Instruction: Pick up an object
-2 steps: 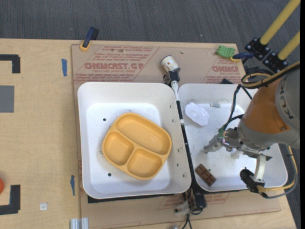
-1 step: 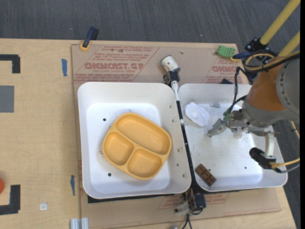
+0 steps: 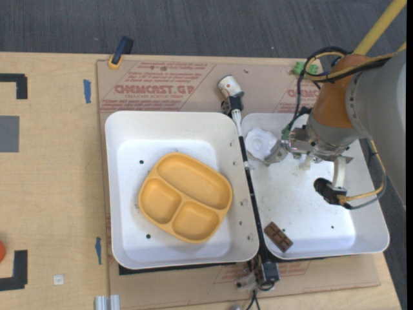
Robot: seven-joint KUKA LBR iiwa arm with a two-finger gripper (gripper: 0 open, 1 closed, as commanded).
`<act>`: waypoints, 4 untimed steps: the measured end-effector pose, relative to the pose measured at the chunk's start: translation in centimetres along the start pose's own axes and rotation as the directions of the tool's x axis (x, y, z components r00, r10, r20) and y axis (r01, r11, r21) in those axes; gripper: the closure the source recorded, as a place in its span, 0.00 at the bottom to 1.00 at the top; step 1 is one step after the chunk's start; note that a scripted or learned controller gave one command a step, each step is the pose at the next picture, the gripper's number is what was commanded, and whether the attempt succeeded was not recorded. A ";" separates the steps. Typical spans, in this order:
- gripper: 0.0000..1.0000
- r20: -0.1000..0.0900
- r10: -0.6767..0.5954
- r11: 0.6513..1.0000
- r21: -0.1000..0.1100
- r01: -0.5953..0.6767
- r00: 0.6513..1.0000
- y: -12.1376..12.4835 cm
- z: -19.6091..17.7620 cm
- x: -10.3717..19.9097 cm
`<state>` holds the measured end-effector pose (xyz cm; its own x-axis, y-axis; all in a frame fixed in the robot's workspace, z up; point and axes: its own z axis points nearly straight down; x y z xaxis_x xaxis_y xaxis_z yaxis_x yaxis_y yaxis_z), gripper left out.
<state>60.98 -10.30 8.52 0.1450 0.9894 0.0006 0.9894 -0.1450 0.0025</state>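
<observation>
Two shallow white plastic bins, left (image 3: 122, 173) and right (image 3: 368, 234), smooth, slightly glossy, with dark specks. Yellow three-compartment plastic tray (image 3: 186, 196), smooth satin finish. Small brown segmented chocolate-like block (image 3: 278, 236), matt. Crumpled clear plastic piece (image 3: 259, 141), shiny. Brown cardboard sheet (image 3: 164, 86) with red print, matt, under the bins. Light wood-look table (image 3: 48, 173), smooth matt. Grey arm casing (image 3: 381, 102) semi-gloss; orange band (image 3: 332, 102) glossy.
</observation>
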 end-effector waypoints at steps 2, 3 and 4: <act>0.00 -0.002 -0.177 0.984 0.001 0.177 0.984 -0.3 0.0 -9.8; 0.00 -0.001 -0.121 0.993 0.005 0.121 0.993 -11.1 0.0 -6.5; 0.00 0.001 0.203 0.979 0.000 -0.203 0.979 -9.4 0.0 -1.6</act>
<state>51.43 -10.55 8.49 0.3427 0.9394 0.0002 0.9394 -0.3427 0.0026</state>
